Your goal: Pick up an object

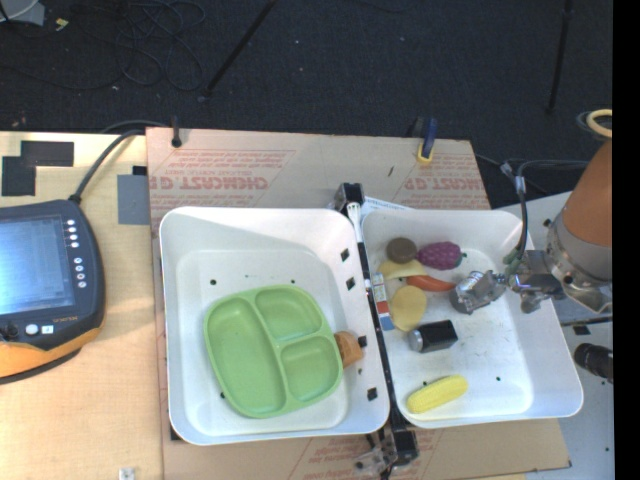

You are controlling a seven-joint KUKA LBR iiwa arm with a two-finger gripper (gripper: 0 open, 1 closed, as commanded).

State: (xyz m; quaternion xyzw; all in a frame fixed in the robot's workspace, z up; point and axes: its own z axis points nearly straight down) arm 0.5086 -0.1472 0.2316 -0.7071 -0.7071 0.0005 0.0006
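Note:
My gripper [472,292] reaches in from the right and hangs low over the middle of the right bin [545,368]. Just to its left lie an orange carrot [430,282] and a pale yellow round piece [408,306]. A black cylinder [432,336] lies just below and left of the gripper. At the bin's far side sit a purple lumpy object [440,255] and a brown round object [402,249]. A yellow corn cob [437,394] lies near the front wall. Nothing is seen held in the gripper.
The left bin [190,258] holds a green divided plate [272,350] with a small orange-brown item [350,348] at its right edge. A tablet-like pendant [45,273] rests at the far left of the bench. The arm's orange band [592,193] stands at the right.

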